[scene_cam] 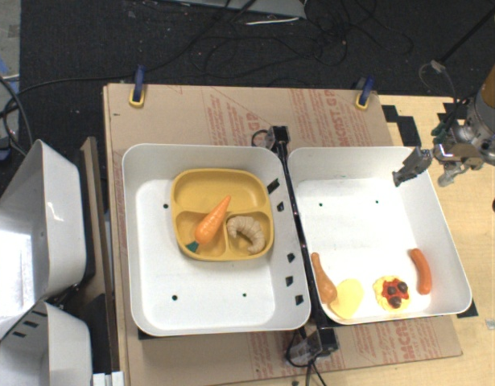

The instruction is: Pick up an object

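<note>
My gripper hangs over the right bin's far right corner, open, with nothing between its fingers. Along that bin's near edge lie an orange sausage, a small yellow tart with dark and red topping, a pale yellow disc and an orange drumstick-shaped piece. All of these sit well below the gripper in the view, apart from it. In the left bin a yellow divided plate holds a carrot and a beige curled shrimp-like piece.
The two bins meet at a black-clipped seam on a cardboard-covered bench. Blue and yellow clamps grip the far edge. Spare white bins stand at the left. Cables lie on the dark floor behind.
</note>
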### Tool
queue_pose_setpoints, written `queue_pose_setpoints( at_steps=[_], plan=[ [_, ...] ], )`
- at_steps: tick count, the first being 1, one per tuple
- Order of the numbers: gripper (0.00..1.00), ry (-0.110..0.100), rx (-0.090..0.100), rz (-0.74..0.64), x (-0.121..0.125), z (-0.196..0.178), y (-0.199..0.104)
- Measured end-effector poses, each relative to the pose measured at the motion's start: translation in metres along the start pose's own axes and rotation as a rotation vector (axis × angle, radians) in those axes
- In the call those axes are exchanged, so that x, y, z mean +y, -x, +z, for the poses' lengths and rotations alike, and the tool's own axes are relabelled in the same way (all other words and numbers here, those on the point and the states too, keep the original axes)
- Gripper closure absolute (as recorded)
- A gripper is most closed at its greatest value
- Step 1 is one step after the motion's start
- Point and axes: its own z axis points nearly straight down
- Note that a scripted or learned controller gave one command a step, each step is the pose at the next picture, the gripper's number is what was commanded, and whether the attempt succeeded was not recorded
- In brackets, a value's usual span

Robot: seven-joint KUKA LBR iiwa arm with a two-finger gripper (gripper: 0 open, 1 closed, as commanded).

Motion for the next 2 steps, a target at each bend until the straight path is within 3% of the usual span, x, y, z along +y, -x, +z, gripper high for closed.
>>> queue_pose_setpoints(
  at_steps=[2],
  plan=[
    [0.00,-0.004,0.001,-0.001,0.012,0.110,-0.007]
  ],
)
